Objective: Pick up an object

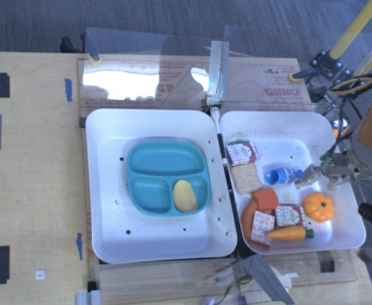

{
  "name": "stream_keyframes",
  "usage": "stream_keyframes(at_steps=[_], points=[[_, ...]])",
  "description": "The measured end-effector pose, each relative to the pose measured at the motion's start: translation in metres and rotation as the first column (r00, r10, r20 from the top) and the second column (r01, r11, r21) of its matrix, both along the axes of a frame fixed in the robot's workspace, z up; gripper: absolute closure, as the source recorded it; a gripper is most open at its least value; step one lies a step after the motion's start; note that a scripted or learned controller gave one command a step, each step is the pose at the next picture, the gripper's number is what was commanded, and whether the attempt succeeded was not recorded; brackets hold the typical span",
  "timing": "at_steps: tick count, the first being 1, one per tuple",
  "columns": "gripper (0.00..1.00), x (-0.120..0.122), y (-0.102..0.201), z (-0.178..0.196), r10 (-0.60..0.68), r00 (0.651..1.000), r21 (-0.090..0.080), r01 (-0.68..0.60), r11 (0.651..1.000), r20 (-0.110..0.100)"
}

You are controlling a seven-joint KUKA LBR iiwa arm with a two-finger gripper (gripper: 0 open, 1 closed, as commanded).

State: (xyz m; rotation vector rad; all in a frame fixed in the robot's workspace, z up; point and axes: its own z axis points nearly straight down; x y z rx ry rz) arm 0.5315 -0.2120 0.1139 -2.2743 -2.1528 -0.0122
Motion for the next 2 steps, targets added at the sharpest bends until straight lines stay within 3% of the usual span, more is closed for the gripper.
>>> stream_keyframes(at_steps=[1, 2], points=[[0.00, -0.016, 0.008, -0.024, 0.010, 1.000, -0.003, -0.010, 1.000, 0.012], [0.00, -0.031, 0.010, -0.025, 0.053, 0.998, -0.010, -0.053, 0.999, 0.013]])
